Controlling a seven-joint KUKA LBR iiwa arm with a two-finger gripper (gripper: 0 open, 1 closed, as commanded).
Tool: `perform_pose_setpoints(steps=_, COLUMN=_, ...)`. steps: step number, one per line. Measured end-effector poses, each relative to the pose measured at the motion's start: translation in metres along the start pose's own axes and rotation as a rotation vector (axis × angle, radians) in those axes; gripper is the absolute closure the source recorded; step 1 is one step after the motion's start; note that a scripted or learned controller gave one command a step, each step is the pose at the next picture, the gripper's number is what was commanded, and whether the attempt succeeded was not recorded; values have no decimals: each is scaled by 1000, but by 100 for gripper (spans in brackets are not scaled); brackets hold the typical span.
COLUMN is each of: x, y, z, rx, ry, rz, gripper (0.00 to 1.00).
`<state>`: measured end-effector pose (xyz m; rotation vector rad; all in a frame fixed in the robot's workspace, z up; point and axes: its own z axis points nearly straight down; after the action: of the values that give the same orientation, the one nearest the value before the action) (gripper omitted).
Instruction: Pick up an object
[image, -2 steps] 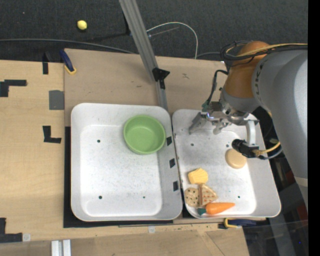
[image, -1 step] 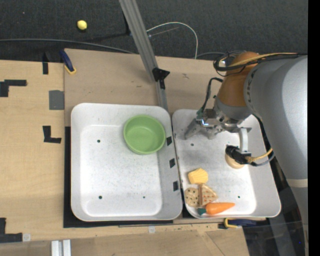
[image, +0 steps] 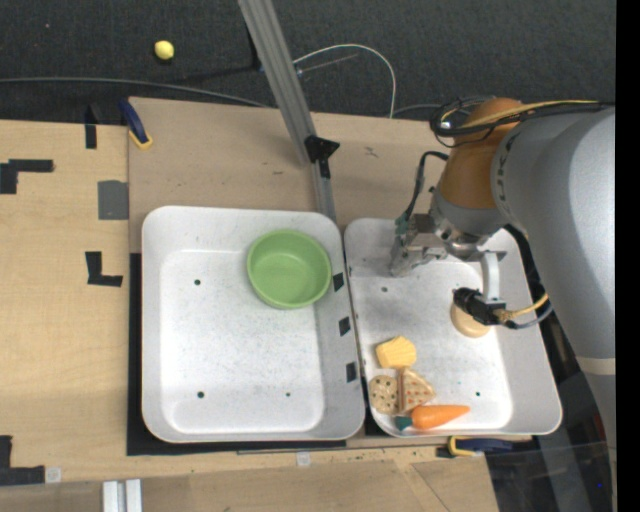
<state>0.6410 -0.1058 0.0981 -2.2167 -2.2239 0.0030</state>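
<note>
My gripper (image: 403, 256) hangs low over the back left corner of the right bin (image: 520, 395), above bare bin floor, with no object at its tip. Toward the bin's front lie a yellow wedge (image: 396, 352), a tan waffle-patterned piece (image: 398, 391) and an orange carrot (image: 438, 416). A tan round object (image: 468, 320) sits right of the gripper, partly behind a black fitting and cable. The left bin (image: 180, 330) holds a green bowl (image: 289, 268) at its back right.
A grey pole (image: 290, 95) slants down from the top to the gap between the bins. The big grey arm body (image: 570, 210) overhangs the right bin's right side. A small yellow ball (image: 164, 49) lies on the dark floor beyond the bench.
</note>
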Motion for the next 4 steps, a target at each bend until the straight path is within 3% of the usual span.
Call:
perform_pose_setpoints(steps=2, x=-7, y=8, z=-102, rx=-7, ry=-1, rz=1, gripper=100)
perform_pose_setpoints(steps=4, x=106, y=7, z=-117, rx=-2, ry=3, rz=-5, gripper=100)
